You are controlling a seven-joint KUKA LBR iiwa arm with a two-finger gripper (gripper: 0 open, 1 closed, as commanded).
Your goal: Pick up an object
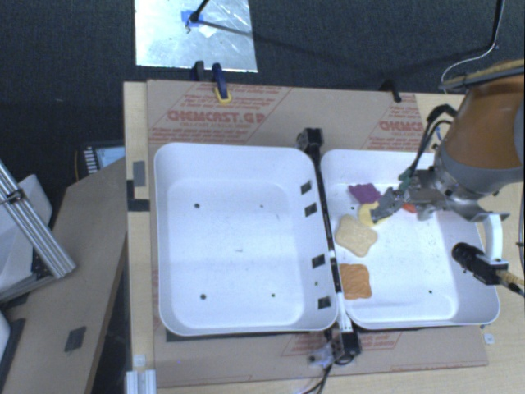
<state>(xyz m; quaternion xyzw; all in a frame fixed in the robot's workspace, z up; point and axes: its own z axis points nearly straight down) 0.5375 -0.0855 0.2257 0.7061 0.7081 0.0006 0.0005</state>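
- Toast-shaped orange-brown piece (355, 281) lies nearest, low in the right bin (426, 306), beside the divider;
- pale bread-shaped piece (356, 235) sits just beyond it;
- purple piece (363, 193) lies farthest;
- gripper (382, 210) hovers beside a small yellow piece (366, 213), finger state unclear.

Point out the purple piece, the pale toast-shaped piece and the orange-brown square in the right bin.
purple piece (363, 193), camera view, its top face.
pale toast-shaped piece (356, 236), camera view, its middle.
orange-brown square (355, 281), camera view, its centre.
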